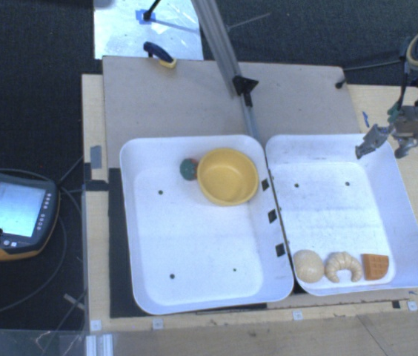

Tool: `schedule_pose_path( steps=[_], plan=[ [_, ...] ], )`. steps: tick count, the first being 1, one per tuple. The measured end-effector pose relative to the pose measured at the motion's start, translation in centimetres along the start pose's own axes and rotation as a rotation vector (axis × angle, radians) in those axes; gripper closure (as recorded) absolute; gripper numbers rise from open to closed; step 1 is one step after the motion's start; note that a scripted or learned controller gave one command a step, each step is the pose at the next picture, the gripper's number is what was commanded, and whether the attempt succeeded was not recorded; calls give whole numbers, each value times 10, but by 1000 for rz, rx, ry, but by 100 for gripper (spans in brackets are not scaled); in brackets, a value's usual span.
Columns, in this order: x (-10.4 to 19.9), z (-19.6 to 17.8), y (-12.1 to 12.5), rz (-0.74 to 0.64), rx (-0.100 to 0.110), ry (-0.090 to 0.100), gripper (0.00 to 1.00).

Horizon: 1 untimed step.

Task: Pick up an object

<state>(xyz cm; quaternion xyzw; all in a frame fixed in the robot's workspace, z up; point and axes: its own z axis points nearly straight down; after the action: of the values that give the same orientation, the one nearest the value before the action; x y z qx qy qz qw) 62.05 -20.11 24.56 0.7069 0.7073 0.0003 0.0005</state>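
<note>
Two white bins (194,288) sit on the counter (298,99); above the right bin's far corner the gripper (385,144) hovers, fingers (366,144) spread open, holding nothing.

High slanted view over both bins (194,148)

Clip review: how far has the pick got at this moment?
Nothing looks done yet. The hand hangs open over the right bin's far right rim, with nothing between its fingers. The croissant, bread roll and cracker lie along that bin's near edge; the yellow bowl and green ball sit in the left bin. Approach, grasp and lift remain.
</note>
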Motion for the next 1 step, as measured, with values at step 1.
schedule_pose_path(
  steps=[1],
  plan=[
    [-4, 62, 0, 1, 5, 1, 0]
  ],
)
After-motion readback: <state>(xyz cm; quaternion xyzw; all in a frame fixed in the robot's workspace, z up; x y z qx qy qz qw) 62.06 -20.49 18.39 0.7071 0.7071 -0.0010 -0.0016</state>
